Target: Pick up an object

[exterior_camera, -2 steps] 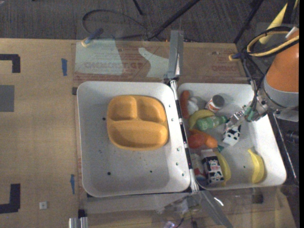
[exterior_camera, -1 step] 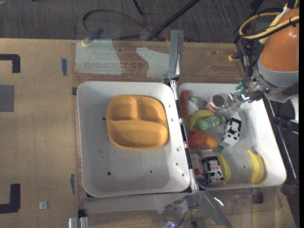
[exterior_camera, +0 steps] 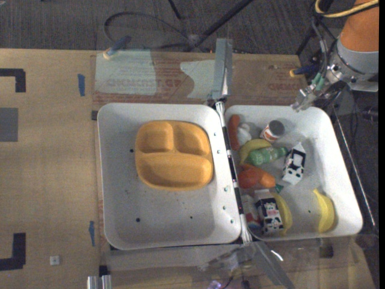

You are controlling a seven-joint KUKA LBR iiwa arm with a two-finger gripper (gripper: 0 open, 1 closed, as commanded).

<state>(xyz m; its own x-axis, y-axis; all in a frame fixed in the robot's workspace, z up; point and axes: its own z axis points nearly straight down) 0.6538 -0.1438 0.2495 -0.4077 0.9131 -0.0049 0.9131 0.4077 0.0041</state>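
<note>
The tool (exterior_camera: pixel 302 99) hangs over the far rim of the right bin (exterior_camera: pixel 346 179), nothing between its fingers, though whether they're spread or closed I can't tell. In that bin: a green bottle (exterior_camera: pixel 267 156), a carrot (exterior_camera: pixel 257 177), two milk cartons (exterior_camera: pixel 293 165), bananas (exterior_camera: pixel 325 209). The left bin (exterior_camera: pixel 114 179) carries an orange divided plate (exterior_camera: pixel 174 154) on the desk (exterior_camera: pixel 48 161).

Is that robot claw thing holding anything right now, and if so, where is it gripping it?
Nothing seems held: the metal two-finger gripper hangs above the right white bin's far corner, with no object between its fingers.
</note>
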